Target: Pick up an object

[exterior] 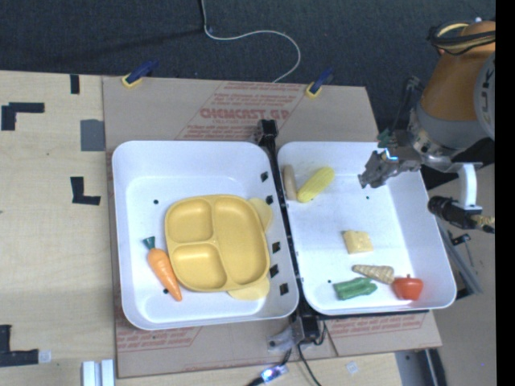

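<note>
From my console: the gripper hangs over the right bin at its far edge, its grip state beyond what I can tell. Corn cob lies left of it in the same bin; the cardboard's red print is illegible

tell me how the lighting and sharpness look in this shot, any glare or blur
Camera view: even, soft light; the white bins read bright without blown-out glare; the yellow tray casts only a faint shadow; the carrot and corn are fairly crisp; the gripper looks small, dark and slightly soft.
</note>
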`<state>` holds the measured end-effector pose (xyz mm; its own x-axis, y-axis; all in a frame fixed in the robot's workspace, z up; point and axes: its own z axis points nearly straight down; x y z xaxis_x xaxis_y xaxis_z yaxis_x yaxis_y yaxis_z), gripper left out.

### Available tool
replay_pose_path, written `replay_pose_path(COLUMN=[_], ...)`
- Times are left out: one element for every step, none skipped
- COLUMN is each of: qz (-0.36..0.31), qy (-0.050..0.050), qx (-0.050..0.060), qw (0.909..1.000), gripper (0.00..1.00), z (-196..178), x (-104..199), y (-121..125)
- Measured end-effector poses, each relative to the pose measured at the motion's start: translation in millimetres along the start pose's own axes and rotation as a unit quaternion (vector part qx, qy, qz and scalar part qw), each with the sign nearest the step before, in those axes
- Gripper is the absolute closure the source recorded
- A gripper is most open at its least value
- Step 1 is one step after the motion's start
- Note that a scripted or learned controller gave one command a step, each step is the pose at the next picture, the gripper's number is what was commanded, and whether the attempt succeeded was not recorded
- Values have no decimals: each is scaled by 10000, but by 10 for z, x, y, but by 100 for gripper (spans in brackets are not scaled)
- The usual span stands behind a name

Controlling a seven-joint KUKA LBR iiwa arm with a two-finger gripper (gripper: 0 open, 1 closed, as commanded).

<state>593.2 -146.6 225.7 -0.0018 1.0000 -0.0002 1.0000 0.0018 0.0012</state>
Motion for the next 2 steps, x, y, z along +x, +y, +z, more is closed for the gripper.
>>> replay_pose_path(qz=[-19,-21], qy=[12,10], qx=[14,30], qw=[10000,10000], gripper=[100,100], z=[-92,-35], x=[479,1028], y=[-175,-470])
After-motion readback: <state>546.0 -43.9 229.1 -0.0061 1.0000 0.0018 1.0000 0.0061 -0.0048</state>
